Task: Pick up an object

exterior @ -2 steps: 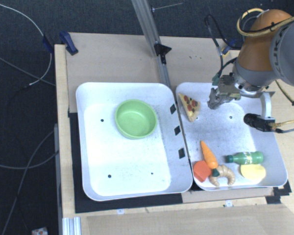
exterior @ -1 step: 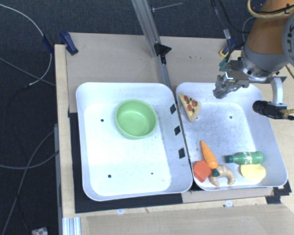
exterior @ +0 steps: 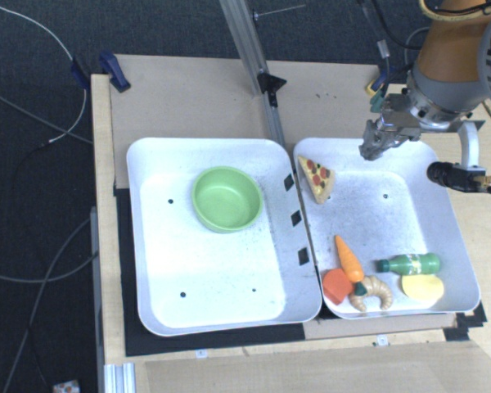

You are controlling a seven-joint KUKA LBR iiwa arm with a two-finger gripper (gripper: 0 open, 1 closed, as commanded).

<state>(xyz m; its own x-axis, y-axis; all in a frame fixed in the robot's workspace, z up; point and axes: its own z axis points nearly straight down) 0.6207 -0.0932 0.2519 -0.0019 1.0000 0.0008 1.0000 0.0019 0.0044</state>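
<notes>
My gripper (exterior: 375, 148) hangs over the far edge of the right bin (exterior: 409, 203), high above its floor, with nothing visible between its fingers. A pizza slice (exterior: 317, 178) lies at the bin's far left, to the left of the gripper. Along the near edge sit an orange carrot (exterior: 349, 258), a red piece (exterior: 337, 286), a tan pretzel-like piece (exterior: 372, 293), a green bottle (exterior: 409, 264) and a yellow piece (exterior: 422, 289).
The left bin (exterior: 180, 285) holds a green bowl (exterior: 227, 198). A slanted metal pole (exterior: 250, 47) rises behind the bins. A black fixture (exterior: 454, 174) sticks out over the right bin's right rim.
</notes>
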